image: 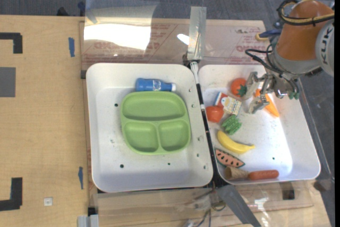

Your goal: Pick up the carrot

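Observation:
The carrot, orange and tapered, lies in the right bin near its far right side. My gripper is low over the carrot's left end. Its two grey fingers stand apart, open, with a bit of orange showing between them. Most of the carrot sticks out to the right of the fingers and seems to rest on the bin floor. The arm's orange band rises above at the right.
Left of the gripper are a red tomato, a small carton, a red piece and a green vegetable. A banana, watermelon slice and sausage lie nearer. The left bin holds a green divided plate and a blue bottle.

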You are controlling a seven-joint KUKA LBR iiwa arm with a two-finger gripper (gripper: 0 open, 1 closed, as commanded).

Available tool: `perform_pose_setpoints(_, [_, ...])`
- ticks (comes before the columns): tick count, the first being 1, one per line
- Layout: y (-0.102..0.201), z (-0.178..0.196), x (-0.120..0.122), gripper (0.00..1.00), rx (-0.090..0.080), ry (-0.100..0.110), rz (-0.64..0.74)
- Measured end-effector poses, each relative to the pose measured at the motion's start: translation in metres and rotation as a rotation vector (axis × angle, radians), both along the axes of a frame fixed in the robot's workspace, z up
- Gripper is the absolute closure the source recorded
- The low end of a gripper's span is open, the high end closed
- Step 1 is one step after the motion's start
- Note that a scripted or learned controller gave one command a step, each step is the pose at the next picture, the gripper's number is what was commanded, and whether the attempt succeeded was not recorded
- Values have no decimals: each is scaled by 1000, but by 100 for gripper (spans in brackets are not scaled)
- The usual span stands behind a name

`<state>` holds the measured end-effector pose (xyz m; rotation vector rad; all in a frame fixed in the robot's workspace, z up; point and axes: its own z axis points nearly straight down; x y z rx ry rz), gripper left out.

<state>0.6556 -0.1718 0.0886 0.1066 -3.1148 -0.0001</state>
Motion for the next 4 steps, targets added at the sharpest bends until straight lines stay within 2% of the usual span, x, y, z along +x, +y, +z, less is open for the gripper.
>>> perform_pose_setpoints(1, [1,15,6,100,-3,-31,0])
perform_pose_setpoints(2, [-54,1,-72,100,0,-33,326])
perform_pose_setpoints(3, [-14,2,-49,100,-1,-40,22])
perform_pose_setpoints(4, [-14,0,-50,0,0,-36,21])
